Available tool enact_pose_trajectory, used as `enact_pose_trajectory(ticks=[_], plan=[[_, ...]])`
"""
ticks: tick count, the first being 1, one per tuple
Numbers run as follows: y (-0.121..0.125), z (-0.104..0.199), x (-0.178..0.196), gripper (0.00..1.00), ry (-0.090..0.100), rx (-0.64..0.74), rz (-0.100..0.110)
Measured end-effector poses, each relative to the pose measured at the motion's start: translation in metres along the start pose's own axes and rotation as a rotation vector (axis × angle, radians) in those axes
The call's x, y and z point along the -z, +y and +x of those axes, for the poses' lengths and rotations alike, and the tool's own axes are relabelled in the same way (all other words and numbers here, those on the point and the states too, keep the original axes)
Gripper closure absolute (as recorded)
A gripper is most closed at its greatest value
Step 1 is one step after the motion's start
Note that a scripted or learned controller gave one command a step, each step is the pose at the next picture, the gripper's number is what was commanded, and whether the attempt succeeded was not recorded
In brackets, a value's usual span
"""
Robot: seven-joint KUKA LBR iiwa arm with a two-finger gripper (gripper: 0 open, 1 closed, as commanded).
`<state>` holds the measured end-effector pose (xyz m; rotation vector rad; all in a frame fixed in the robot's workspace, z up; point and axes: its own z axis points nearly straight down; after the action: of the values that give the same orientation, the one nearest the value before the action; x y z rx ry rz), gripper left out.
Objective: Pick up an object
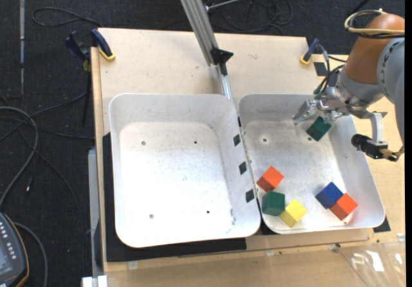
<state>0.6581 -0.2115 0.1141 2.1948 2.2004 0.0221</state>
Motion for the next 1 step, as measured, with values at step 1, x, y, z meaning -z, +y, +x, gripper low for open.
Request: enact_pose_trajectory(ticks=[1], plan=[[-0.0076, 0.0019, -0.0143, 0.0, 0.013, -0.003, 0.033]])
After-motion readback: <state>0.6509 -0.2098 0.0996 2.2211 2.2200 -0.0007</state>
